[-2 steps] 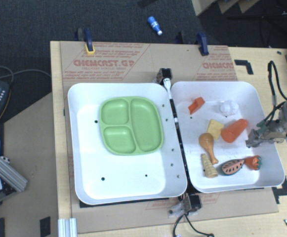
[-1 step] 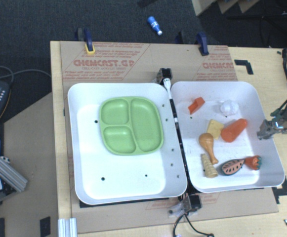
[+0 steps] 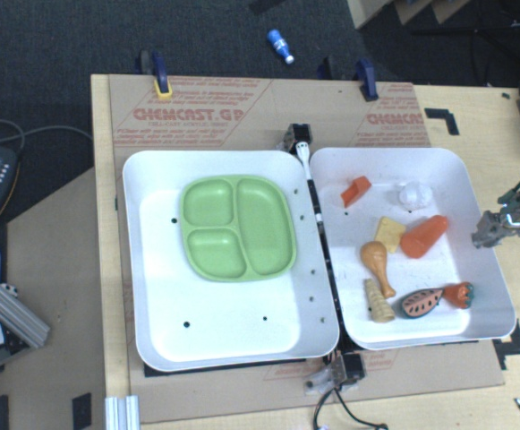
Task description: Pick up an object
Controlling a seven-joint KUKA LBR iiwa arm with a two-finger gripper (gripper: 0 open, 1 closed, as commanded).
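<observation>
Orange carrot (image 3: 423,236) lying tilted in right bin, touching pale yellow block (image 3: 389,232), near tan drumstick (image 3: 377,264)

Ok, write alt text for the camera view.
Two white bins sit side by side on a bench: the left bin holds a green divided plate, the right bin holds several small toy foods. The pincer is at the right bin's right edge.

The bench (image 3: 242,106) bears two white bins (image 3: 152,267) side by side.

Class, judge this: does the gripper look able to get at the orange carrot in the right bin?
Probably yes: the gripper sits at the bin's right rim, and nothing lies between it and the carrot.
</observation>
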